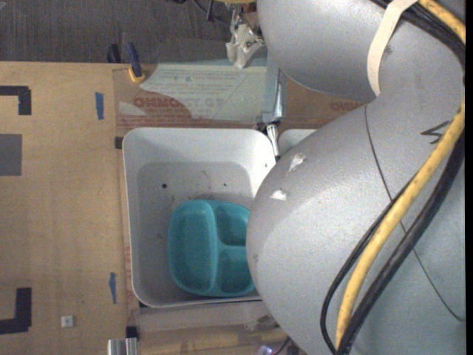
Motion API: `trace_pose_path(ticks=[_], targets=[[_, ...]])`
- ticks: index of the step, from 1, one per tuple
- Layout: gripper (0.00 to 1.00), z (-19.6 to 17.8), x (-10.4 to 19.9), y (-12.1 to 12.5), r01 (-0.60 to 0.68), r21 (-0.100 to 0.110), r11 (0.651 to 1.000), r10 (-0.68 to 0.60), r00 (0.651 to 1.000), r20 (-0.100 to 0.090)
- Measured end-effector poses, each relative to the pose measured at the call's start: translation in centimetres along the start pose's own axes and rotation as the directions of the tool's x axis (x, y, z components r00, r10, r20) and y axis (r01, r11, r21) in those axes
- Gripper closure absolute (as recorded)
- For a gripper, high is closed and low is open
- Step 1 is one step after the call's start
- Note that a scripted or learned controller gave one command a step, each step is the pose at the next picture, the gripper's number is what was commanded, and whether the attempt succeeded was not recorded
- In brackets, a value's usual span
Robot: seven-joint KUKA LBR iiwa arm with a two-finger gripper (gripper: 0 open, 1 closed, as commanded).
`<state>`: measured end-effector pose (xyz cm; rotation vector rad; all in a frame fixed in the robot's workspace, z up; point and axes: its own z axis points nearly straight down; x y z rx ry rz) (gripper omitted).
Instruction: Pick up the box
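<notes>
Bench (59,198), fixed overhead view. My arm (355,220) came in from the right, and its grey bulk lay over the right side of the left bin (144,198).

Gripper state: could not tell, and would not guess.

One candidate for the task: a teal compartmented box (207,250), open side up, flat on the floor of the left bin. I judged this to be the box meant. It lay in the lower part of the bin, close against the lower wall and a little off the left wall. Its right edge ran under my arm. The visible part ran longer up-and-down the view than across, but with that edge covered I could not fix the long axis.

Bearing: the box lay left of my arm and below it.

Room: the upper bin floor was bare, so there was space to work from that side. The lower wall crowded the box, and a grasp on that rim looked tight. The inner dividers and the left rim seemed the freer holds.
</notes>
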<state>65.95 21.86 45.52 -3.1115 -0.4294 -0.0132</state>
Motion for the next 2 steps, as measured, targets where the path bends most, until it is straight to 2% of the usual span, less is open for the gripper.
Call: trace_pose_path(ticks=[2], targets=[[1.00,-1.95,0.10,0.24,-0.004,0.000,1.000,0.004,1.000,-0.003]])
